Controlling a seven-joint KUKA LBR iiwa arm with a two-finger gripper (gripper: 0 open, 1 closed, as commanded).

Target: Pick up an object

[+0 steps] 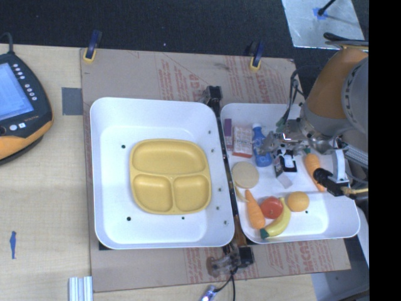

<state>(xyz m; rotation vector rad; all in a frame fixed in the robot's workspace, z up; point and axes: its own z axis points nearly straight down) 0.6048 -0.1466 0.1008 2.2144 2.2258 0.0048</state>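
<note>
The right white bin (341,221) holds several items: a blue bottle (260,147), a pink-and-white packet (242,137), a beige disc (245,175), a carrot (254,211), a red tomato (271,207), a banana (278,224) and an orange fruit (298,201). My gripper (285,169) reaches down into this bin's middle, just right of the blue bottle and above the tomato. A second orange piece (312,165) lies to the right of the gripper. I see nothing lifted off the bin floor.
The left white bin (103,187) carries a yellow divided plate (170,174). A teach pendant (15,108) rests on the bench at far left. Clamps (92,44) (255,54) pin the cardboard sheet at the back. The arm's body (332,96) hangs over the right bin's far right corner.
</note>
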